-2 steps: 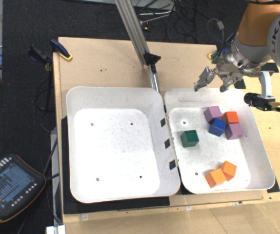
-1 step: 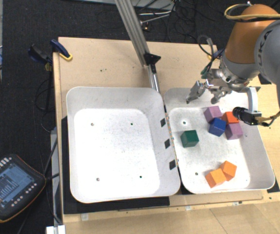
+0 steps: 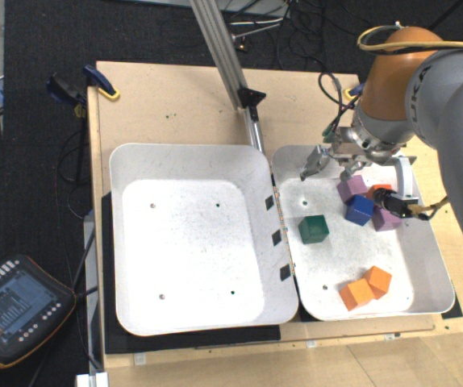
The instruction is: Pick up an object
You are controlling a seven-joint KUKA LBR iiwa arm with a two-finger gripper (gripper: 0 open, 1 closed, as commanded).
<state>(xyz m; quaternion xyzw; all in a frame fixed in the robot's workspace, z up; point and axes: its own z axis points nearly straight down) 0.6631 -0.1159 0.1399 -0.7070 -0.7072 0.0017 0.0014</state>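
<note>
Over the far left corner of the right bin point(image 3: 425, 240), the gripper point(image 3: 332, 166) hangs with fingers spread apart, grasping nothing. Just right of it cluster a purple block point(image 3: 351, 186), a blue block point(image 3: 360, 210) and another purple block point(image 3: 387, 218); a green cube point(image 3: 313, 229) sits alone nearer the bin's left wall, two orange blocks point(image 3: 366, 287) near its front edge. The left bin point(image 3: 127, 216) adjoins on a plywood bench point(image 3: 175, 103).

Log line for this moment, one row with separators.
gripper: over right bin far end, jaws open, nothing held | nearest: purple block, blue block | green block apart, mid-bin
</note>
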